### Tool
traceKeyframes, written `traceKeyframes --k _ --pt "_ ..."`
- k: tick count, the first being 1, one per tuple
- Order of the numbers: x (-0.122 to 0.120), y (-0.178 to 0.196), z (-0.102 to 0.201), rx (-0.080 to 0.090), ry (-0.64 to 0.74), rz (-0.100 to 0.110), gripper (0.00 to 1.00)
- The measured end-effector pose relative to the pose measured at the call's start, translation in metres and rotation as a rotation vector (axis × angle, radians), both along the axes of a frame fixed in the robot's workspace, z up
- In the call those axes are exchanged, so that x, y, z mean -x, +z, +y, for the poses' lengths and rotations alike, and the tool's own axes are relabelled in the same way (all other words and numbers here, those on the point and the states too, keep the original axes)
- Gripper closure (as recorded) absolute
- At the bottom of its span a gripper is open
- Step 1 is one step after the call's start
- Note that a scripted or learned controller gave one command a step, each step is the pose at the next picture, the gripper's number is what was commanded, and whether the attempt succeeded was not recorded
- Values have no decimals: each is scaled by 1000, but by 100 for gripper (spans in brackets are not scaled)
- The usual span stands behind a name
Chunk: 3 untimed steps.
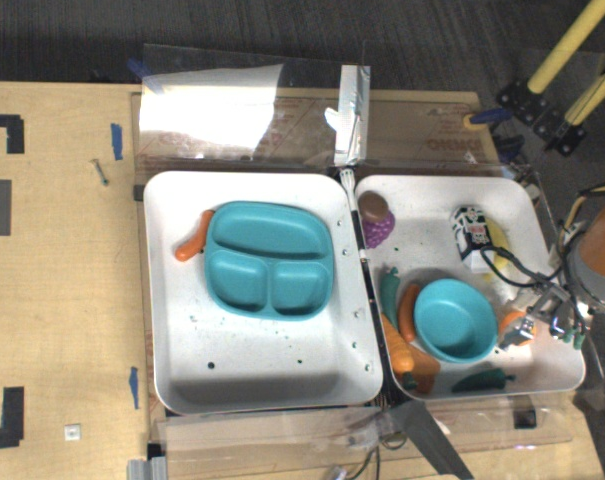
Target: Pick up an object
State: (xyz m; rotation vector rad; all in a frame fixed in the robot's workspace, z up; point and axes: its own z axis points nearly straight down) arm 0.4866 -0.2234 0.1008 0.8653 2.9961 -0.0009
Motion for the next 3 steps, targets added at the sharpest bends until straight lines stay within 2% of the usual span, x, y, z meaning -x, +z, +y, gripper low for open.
traceKeyframes --k 1,2,3 --pt "3 -11 10 -3 68 10 100" --pt "-61 176 7 -1 -1 4 100" --pt "-103 102 47 -10 -10 24 100"
